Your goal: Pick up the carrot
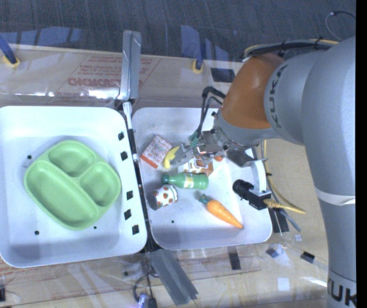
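The carrot (221,212) lies in the right bin (247,237), near its front edge, leafy end pointing up-left toward the tool (193,154), which hovers above the bottle (185,181).

The carrot (222,212) is orange with a small green stub at its upper-left end, lying flat on the white floor of the right-hand bin (190,239). It slants from upper left down to its pointed tip at lower right, near the bin's front edge, untouched.
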Robot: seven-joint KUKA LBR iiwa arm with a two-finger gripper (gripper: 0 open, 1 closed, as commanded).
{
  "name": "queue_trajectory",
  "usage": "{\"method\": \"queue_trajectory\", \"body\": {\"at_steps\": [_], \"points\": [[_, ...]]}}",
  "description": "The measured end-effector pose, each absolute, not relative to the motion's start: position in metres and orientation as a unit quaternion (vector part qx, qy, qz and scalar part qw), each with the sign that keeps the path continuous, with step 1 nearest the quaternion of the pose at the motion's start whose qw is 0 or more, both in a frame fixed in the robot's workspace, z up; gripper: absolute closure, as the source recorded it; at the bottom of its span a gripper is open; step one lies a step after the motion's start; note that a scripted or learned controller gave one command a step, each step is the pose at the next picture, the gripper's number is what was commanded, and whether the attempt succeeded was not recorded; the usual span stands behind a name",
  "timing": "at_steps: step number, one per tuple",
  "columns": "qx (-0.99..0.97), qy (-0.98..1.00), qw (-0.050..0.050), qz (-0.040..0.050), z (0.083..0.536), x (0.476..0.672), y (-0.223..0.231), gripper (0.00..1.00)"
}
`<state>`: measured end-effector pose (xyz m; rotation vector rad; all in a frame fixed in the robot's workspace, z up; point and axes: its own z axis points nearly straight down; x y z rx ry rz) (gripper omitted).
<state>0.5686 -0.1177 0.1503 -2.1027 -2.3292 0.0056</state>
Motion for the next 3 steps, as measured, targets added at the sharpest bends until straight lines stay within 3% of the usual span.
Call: {"method": "queue_trajectory", "body": {"at_steps": [1,2,3], "points": [[-0.664,-0.748,0.002,0.0009,0.098,0.509,-0.211,0.00],[-0.608,-0.794,0.002,-0.0001,0.091,0.477,-0.209,0.00],[-0.606,-0.796,0.001,-0.0003,0.101,0.478,-0.209,1.00]]}}
